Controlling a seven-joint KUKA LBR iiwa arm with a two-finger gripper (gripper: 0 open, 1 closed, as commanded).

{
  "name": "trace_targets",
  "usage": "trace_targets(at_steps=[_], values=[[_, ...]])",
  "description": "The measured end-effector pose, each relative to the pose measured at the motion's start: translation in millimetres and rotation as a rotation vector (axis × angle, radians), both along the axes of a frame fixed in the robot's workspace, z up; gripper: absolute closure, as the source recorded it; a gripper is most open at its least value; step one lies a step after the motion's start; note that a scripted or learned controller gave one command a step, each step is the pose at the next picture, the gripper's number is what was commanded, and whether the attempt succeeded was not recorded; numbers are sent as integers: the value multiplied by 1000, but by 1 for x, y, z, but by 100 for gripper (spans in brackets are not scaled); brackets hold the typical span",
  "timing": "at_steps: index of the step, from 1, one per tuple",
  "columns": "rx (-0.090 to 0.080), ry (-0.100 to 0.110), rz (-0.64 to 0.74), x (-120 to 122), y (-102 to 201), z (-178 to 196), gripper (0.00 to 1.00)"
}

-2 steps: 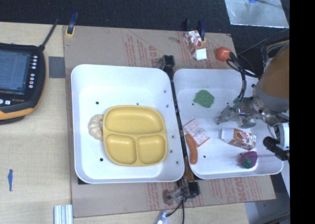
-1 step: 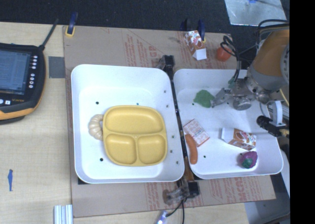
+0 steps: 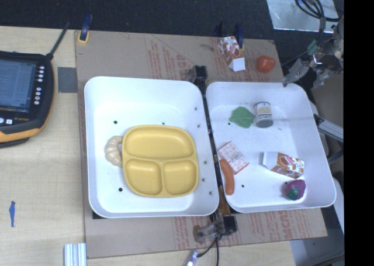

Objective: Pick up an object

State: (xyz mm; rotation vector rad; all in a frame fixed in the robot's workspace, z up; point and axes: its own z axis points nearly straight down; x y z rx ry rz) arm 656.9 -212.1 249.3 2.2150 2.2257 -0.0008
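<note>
The gripper [image 3: 318,63] hangs at the far right edge, above the right bin's [image 3: 310,107] far corner — whether its jaws are spread or pressed together cannot be told, and nothing shows between them. In that bin lie a small can [image 3: 264,114], a green leaf [image 3: 242,117], a carton [image 3: 283,164], a purple fruit [image 3: 294,189], a snack packet [image 3: 232,156] and a carrot [image 3: 227,176]. The left bin [image 3: 99,142] holds a yellow divided tray [image 3: 159,160] over brown cardboard [image 3: 146,54] on the pale wooden bench [image 3: 41,200] — a teach pendant [image 3: 23,92] rests at far left.

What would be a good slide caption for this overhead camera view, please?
Left bin holds a yellow tray; right bin holds small items; the tool hovers beyond it.
</note>
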Motion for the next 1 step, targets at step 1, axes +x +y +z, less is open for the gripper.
trace_targets(at_steps=[1], values=[[2, 7, 1, -1, 1, -140, 0]])
